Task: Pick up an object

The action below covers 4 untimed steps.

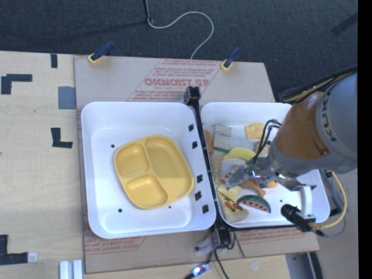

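Worktop (35,156) pale wood, with a cardboard sheet (174,80) laid under both bins and clipped at its far edge by two blue-and-yellow clamps (101,52). Arm (325,127) reaches in from the right, grey body, orange band above the wrist, bent down over the right bin (279,107). Left bin (99,121) sits well to the left of the pincer and holds one yellow divided plate (154,170), three compartments, lying flat. Pincer (241,176) is low among the clutter of the right bin — whether it is open or closed, or gripping anything, cannot be told, since wrist and toys overlap it. Around the pincer: a yellow banana-like piece (239,154) just beyond it, a grey checked block (221,135) farther beyond and a little left, a pale yellow wedge (254,131) beyond and to the right. Just on the near side — a watermelon slice toy (254,203) and a pale flat piece with red marks (231,205), close together. An orange piece (256,185) lies touching or nearly touching the pincer on its right. A thin white cable (180,19) loops on the dark floor far beyond.
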Available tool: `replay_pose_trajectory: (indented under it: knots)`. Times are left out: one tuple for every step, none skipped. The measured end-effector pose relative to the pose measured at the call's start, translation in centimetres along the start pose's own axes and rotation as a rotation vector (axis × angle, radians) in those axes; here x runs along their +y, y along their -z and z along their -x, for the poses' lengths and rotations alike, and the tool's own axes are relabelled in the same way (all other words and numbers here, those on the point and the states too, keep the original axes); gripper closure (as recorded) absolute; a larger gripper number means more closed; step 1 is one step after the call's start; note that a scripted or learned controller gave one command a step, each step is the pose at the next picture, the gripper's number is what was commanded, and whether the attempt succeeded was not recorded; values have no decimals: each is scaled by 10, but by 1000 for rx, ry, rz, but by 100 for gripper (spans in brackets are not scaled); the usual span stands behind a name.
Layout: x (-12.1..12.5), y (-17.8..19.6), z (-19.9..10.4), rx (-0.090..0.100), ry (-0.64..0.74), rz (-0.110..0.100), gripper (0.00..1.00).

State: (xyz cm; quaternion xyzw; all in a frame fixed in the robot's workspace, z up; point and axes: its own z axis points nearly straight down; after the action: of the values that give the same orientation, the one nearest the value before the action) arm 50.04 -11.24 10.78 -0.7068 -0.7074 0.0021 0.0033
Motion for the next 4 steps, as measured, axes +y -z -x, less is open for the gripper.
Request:
replay_pose_trajectory:
  knots:
    - [1,-23,-1,-2,0,9,0]
    - [2,-11,-1,-1,1,11,100]
    - [1,31,0,-2,0,8,100]
    - [-5,74,-2,-2,0,9,100]
